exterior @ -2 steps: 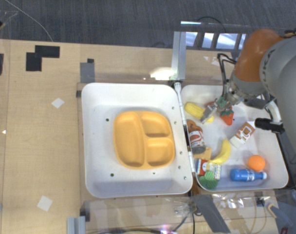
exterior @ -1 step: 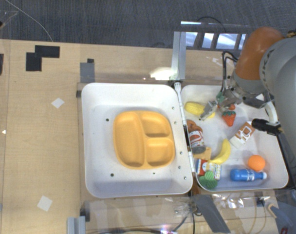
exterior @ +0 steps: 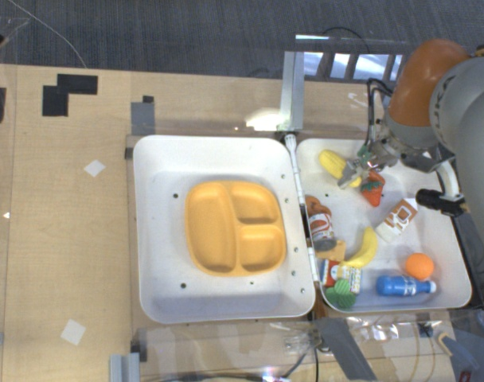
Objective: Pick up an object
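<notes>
Grey arm (exterior: pixel 457 110) at upper right, my gripper (exterior: pixel 361 169) low beside yellow lemon (exterior: pixel 332 163), grip unclear, far bin rim (exterior: pixel 337 140) close.

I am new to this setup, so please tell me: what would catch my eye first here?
The yellow tray in the middle of the left bin stands out most. Next comes the right bin, crowded with small things such as a banana, an orange and a blue bottle. The tool hovers low near that bin's far end.
</notes>
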Tool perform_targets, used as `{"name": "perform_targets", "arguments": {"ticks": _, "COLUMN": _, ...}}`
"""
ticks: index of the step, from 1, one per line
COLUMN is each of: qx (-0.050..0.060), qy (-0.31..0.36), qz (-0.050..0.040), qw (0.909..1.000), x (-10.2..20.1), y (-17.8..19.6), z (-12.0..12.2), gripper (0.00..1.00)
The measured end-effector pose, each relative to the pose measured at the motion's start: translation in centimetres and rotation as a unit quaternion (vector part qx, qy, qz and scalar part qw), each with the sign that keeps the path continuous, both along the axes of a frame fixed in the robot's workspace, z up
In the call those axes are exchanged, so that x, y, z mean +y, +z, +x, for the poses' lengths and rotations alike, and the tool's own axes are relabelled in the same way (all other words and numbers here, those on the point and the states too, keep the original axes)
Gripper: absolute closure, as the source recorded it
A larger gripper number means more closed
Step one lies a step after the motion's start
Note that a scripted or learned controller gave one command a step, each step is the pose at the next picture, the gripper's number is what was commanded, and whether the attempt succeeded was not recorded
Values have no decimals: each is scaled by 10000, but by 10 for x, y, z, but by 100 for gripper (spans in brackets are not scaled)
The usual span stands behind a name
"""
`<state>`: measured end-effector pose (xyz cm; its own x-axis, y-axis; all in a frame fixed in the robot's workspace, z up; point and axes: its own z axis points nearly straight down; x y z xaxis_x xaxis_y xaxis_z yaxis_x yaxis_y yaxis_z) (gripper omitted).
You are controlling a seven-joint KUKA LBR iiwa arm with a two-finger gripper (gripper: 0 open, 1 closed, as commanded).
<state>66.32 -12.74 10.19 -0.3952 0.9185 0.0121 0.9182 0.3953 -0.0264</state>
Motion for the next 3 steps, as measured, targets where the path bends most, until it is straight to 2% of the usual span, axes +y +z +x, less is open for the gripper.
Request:
{"name": "perform_targets", "arguments": {"ticks": 1, "qx": -162, "qy": -3986, "qz": -46, "qw": 9170, "x": 60, "y": 85, "z": -19, "gripper": 100}}
{"name": "perform_targets", "arguments": {"ticks": 2, "qx": -118, "qy": -4685, "qz": -83, "qw": 8833, "x": 10, "y": 10, "z": -66, "gripper": 100}}
{"name": "perform_targets", "arguments": {"ticks": 3, "qx": -147, "qy": -4643, "qz": -66, "qw": 8855, "x": 12, "y": 23, "z": -63, "gripper": 100}}
